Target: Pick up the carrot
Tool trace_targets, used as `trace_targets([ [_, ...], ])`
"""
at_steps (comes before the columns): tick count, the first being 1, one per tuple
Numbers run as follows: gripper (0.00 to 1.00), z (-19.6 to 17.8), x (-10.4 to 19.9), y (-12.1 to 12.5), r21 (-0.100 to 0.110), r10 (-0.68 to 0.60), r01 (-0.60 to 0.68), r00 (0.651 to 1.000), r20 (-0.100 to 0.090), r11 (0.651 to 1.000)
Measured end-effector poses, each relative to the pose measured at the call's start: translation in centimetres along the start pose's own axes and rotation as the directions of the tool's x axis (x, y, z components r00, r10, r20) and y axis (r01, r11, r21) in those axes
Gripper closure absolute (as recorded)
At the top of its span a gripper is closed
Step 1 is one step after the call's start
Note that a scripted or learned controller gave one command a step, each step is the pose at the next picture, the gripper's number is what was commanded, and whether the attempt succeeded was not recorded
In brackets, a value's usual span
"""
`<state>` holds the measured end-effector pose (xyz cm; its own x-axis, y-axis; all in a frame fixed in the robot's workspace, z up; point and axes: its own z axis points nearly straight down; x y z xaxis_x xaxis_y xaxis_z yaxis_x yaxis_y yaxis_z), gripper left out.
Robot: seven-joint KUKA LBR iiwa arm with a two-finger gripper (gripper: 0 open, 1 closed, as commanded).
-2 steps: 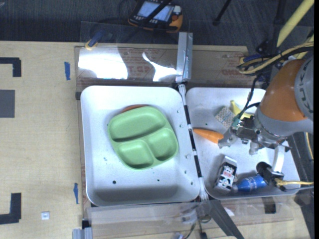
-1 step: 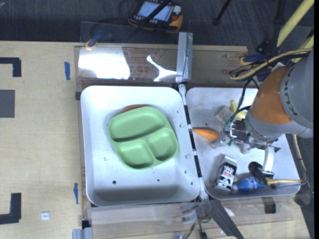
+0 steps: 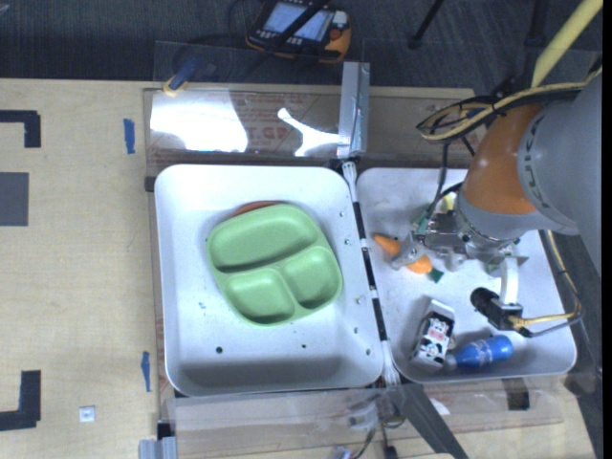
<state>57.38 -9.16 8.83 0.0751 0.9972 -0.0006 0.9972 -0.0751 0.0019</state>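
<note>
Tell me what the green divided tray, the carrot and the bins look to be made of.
Green divided tray: likely moulded plastic, matte, with soft rounded compartment edges and even colour.
Carrot: probably a plastic or rubber toy, uniformly bright orange; too small to be sure.
Bins: seemingly thin formed white plastic, slightly glossy, with rounded corners and soft reflections.

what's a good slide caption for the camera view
KUKA arm's gripper down at the orange carrot in the right bin; green divided tray in the left bin.

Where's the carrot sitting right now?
The carrot lies in the right bin, near its left wall and toward the far end, right beside the gripper. The green tray sits in the left bin.
</note>
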Motion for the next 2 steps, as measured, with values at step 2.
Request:
trace_targets([
  [2,1.00,-9.6,5.0,5.0,0.003,0.568,-0.568,0.823,0.002,0.823],
])
